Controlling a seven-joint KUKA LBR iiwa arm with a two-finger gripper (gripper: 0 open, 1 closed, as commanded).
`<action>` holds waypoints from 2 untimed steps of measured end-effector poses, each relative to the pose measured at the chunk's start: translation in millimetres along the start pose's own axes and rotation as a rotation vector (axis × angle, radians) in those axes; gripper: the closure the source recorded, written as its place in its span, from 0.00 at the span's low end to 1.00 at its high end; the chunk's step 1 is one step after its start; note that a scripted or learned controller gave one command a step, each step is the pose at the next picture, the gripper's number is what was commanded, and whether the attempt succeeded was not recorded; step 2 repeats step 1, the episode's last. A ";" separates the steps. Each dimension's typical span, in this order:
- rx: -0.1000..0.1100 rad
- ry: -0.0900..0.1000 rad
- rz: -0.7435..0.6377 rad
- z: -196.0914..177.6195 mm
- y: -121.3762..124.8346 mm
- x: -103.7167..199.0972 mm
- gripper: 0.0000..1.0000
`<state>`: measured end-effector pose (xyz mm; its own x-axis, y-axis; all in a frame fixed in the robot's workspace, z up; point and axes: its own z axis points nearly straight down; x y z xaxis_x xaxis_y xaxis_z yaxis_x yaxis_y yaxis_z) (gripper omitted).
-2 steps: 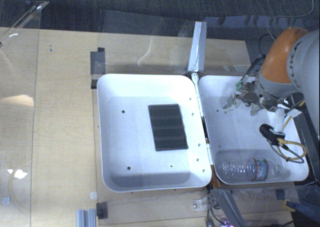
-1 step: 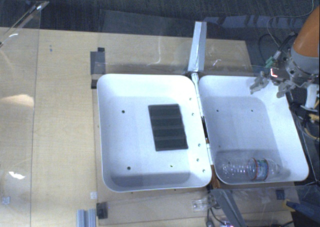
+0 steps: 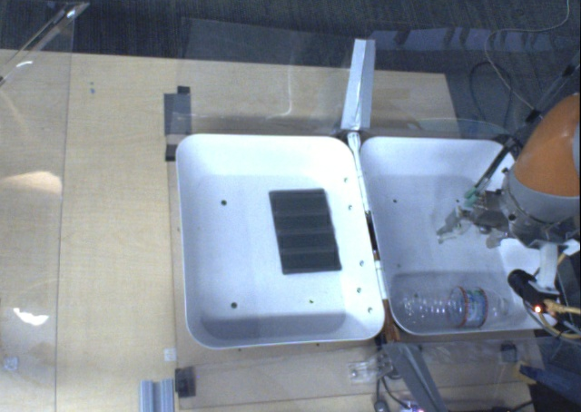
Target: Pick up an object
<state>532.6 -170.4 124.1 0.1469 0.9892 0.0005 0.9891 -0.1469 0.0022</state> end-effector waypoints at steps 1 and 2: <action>0.000 0.001 -0.077 17.9 -47.6 30.8 0.00; 0.000 0.001 -0.077 17.9 -47.6 30.8 0.00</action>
